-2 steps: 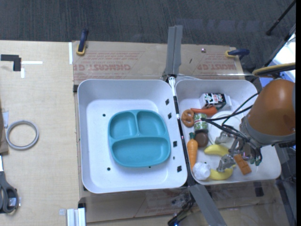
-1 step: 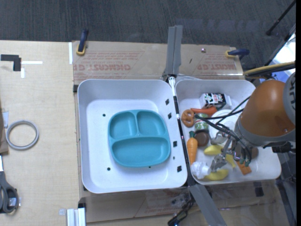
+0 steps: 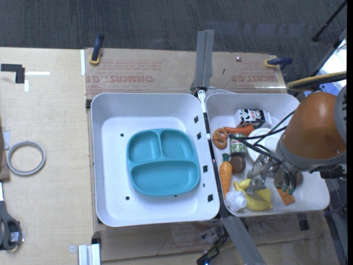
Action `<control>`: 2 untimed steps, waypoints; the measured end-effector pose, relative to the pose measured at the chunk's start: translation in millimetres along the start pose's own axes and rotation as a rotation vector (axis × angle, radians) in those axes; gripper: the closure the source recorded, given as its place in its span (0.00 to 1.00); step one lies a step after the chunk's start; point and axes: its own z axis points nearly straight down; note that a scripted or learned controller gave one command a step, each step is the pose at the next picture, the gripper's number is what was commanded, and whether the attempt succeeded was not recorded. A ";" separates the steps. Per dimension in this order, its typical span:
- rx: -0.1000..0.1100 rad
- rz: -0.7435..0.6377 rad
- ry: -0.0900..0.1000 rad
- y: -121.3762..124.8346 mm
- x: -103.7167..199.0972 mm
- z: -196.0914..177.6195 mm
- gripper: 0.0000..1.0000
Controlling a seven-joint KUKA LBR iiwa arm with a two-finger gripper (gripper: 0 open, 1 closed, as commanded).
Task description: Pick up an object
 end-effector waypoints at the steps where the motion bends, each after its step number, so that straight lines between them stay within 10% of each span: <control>1: -0.002 -0.214 0.010 -81.3 -23.3 -28.9 1.00; 2: -0.002 -0.114 0.009 -49.2 -72.2 -89.7 1.00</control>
